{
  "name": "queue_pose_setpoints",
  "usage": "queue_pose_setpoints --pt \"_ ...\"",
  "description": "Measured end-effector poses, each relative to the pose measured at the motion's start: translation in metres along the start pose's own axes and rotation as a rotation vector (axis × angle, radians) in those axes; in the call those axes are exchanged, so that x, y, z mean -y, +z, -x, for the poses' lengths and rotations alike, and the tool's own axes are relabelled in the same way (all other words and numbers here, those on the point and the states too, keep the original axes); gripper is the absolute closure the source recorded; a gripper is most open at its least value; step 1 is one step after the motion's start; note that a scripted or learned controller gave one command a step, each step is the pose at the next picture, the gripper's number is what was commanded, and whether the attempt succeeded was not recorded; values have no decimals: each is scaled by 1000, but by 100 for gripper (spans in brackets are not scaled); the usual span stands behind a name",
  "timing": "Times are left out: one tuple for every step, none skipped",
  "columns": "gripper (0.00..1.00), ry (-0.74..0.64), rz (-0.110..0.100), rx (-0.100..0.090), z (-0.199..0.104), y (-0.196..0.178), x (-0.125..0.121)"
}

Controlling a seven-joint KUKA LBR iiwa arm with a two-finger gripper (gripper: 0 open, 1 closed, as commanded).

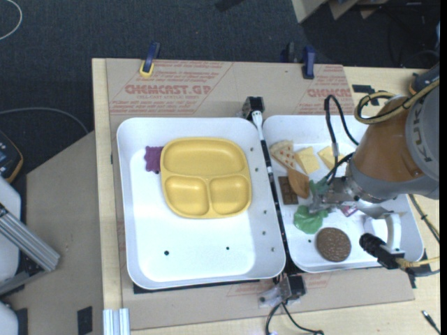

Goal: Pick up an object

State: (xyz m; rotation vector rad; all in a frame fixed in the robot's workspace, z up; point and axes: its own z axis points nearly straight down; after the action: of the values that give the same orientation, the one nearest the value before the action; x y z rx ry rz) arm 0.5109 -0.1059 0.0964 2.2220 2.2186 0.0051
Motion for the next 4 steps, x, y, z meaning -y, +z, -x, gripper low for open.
queue_pose_setpoints --pt "100 -2 4 4 7 -59 -8" --pt "100 -4 5 3 3 -122 -9" --pt "100 -3 0 2 2 -129 -10" --pt "100 -7 1 0 -48 -137 -15"
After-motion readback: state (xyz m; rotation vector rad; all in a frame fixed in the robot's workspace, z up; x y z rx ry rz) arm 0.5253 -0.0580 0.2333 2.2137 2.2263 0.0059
